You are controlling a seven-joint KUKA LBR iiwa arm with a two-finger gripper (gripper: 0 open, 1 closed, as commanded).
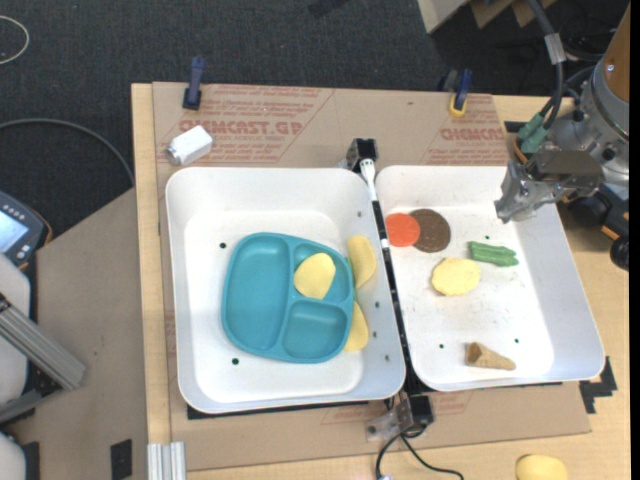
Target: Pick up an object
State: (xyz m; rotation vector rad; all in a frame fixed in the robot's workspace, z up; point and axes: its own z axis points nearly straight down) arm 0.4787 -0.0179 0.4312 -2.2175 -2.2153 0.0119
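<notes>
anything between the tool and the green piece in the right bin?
No. In the camera view the tool sits above the green piece, with bare white floor of the right bin between them.

Bright, even overhead light, soft short shadows under the teal plate (288,298), mild glare on the white bins (190,268), focus fairly sharp, dark floor (80,48) underexposed, slight grain.
</notes>
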